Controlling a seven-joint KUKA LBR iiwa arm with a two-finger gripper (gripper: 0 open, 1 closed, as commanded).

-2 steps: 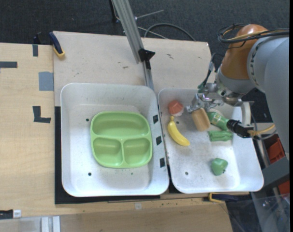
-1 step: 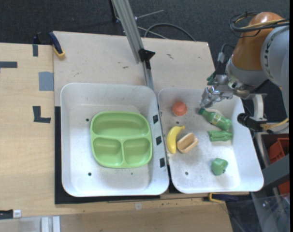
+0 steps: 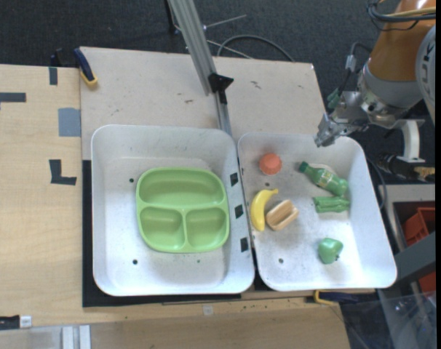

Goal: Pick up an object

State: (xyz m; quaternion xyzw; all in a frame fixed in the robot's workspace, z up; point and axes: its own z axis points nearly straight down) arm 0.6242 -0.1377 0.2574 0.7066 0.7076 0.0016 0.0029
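The right bin (image 3: pixel 366 217) holds an orange ball (image 3: pixel 271 163), a yellow banana (image 3: pixel 260 208), a hot dog bun (image 3: pixel 281 214), a green bottle (image 3: pixel 325 178), a small green piece (image 3: pixel 331 205) and a green pepper (image 3: pixel 330 250). My gripper (image 3: pixel 327 134) hangs above the bin's far right corner, up and to the right of the orange ball and just beyond the green bottle. Nothing shows between its fingers. The fingertips are small and dark against the bin's rim.
The left bin (image 3: pixel 108 217) bears a green divided plate (image 3: pixel 183 209). A metal post (image 3: pixel 195 35) slants down to the bins' shared far edge. A blue and yellow clamp (image 3: pixel 85 67) lies on the board at the back left.
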